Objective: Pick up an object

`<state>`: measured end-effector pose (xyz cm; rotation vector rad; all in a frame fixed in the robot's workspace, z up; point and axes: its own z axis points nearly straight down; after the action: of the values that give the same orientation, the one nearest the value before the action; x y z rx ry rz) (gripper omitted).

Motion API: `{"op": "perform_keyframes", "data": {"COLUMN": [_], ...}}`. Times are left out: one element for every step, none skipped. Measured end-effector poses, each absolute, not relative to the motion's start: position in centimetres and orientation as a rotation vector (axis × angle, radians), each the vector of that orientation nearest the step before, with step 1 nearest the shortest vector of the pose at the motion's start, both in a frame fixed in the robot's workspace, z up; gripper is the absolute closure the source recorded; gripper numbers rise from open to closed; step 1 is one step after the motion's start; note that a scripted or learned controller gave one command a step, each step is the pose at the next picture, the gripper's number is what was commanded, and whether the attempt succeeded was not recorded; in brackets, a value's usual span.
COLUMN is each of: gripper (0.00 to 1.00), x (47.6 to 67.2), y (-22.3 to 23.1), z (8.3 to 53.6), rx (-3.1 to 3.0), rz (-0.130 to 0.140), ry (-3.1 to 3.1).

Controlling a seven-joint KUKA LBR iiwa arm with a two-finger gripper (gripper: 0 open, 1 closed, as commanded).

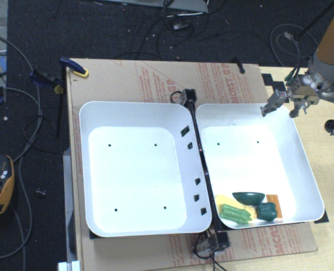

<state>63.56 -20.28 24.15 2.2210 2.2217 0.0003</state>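
Gripper (281,107) sat at 2 o'clock over the right bin's (302,151) far rim, fingers spread open, nothing between them. Toys clustered at 5 o'clock in that bin's near corner: dark green bowl (248,197), green cucumber (235,213), teal lump (267,211), orange block (274,200), well apart from gripper. Left bin (90,168) adjacent.
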Motion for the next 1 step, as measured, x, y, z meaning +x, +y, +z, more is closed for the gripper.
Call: {"op": "perform_keyframes", "data": {"gripper": [0.0], "x": [61.3], "y": [-14.08], "z": [11.17], "rx": [2.224], "rz": [-0.008], "ry": [2.233]}}
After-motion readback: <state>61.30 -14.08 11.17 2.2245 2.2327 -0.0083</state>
